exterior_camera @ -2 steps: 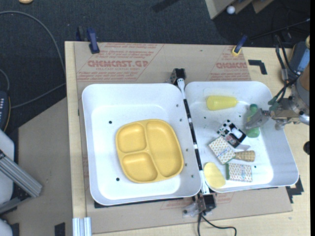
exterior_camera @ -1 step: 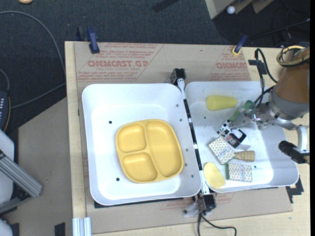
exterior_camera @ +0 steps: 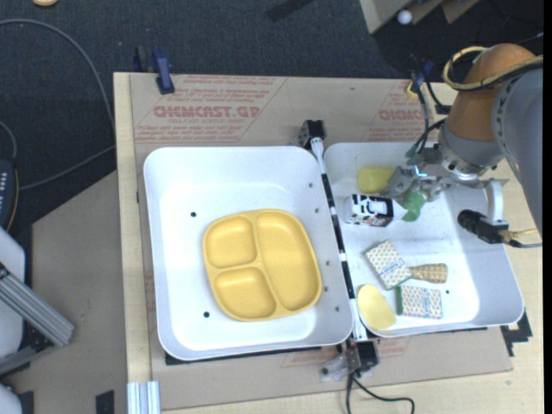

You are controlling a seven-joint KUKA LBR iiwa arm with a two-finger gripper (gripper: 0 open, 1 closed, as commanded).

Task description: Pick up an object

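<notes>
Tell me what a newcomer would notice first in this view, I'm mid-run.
The big yellow divided tray fills the middle of the left bin and draws the eye first. Next comes the grey arm with its orange band reaching in from the right, its hand low over the right bin beside a green object and a yellow lump. Small patterned packets lie nearer the front.

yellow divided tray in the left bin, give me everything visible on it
The yellow tray is a rounded rectangle that looks like matte plastic, split by raised ridges into three compartments: two smaller ones on its left side and one long one on its right. It lies flat and face up, turned slightly askew, near the middle of the left bin, resting on the bin floor. Nothing lies in it or touches it.
</notes>
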